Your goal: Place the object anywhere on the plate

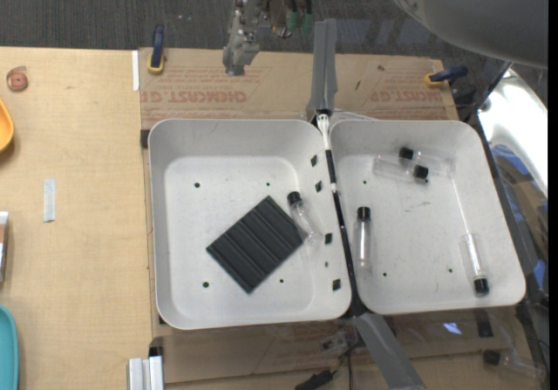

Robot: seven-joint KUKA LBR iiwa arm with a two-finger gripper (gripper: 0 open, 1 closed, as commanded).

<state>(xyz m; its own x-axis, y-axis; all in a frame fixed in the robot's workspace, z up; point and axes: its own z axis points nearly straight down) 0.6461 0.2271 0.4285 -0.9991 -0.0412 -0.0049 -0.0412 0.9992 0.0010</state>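
Plate [255,244], dark and ribbed, lies flat and turned at an angle in the left bin [174,153], and it's the biggest piece in there. Right bin [488,205] sits just beside, carrying clear vials with black caps. One vial [300,215] rests in the left bin, touching the plate's right corner. Up top, the claw [237,57] hovers beyond the bins over the cardboard, its state impossible to tell.

Two shallow white plastic bins [166,205] sit side by side. One dark ribbed square plate [255,244] lies there. Five clear plastic vials with black caps [362,236] are scattered: one in the left bin, four in the right.
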